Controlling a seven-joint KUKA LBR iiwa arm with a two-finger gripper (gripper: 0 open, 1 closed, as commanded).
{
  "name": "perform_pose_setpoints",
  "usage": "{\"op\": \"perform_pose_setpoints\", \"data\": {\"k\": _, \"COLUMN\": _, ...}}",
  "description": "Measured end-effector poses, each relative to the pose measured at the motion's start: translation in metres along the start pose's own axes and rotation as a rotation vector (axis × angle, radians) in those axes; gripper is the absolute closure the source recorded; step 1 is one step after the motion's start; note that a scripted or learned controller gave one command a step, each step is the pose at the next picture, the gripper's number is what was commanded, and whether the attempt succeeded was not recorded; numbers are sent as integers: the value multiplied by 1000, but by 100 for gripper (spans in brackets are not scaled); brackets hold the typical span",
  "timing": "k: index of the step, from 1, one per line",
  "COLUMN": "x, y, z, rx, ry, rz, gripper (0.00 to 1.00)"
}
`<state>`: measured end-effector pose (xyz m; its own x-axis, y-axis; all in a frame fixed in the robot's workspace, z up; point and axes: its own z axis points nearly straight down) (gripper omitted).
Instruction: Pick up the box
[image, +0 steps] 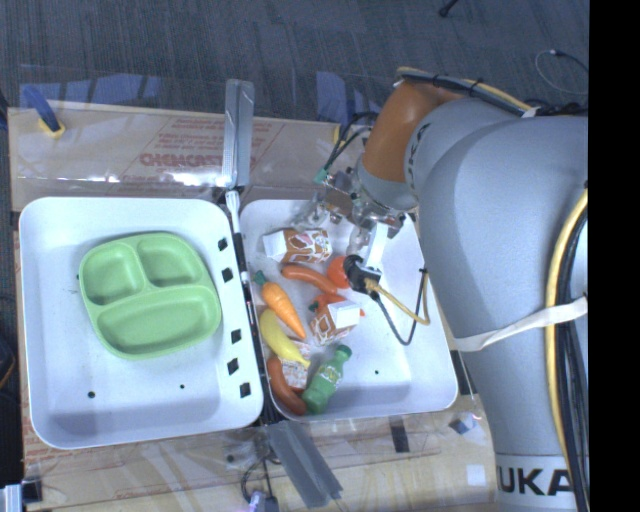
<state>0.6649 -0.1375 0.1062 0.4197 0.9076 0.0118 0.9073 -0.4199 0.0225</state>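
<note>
Two small brown-and-white boxes lie in the right bin (420, 385). One box (302, 243) is near the bin's far left, and the other box (335, 318) lies in the middle. My gripper (338, 218) hangs low over the far end of this bin, just right of the far box and close to it. Nothing shows between its fingers, and the wrist hides how they stand.
Around the boxes lie a red sausage (308, 277), a carrot (284, 308), a banana (279, 338), a green bottle (327, 378) and a reddish item (281, 386). A green divided plate (150, 293) sits in the left bin (50, 400). The arm covers the right side.
</note>
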Motion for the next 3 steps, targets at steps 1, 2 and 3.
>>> {"op": "perform_pose_setpoints", "data": {"k": 1, "x": 5, "y": -19, "z": -1, "rx": -5, "ry": -1, "rz": 221, "gripper": 0}}
{"op": "perform_pose_setpoints", "data": {"k": 2, "x": 23, "y": -19, "z": 0, "rx": 0, "ry": -10, "rz": 363, "gripper": 0}}
{"op": "perform_pose_setpoints", "data": {"k": 3, "x": -22, "y": 1, "z": -3, "rx": 12, "ry": -7, "rz": 695, "gripper": 0}}
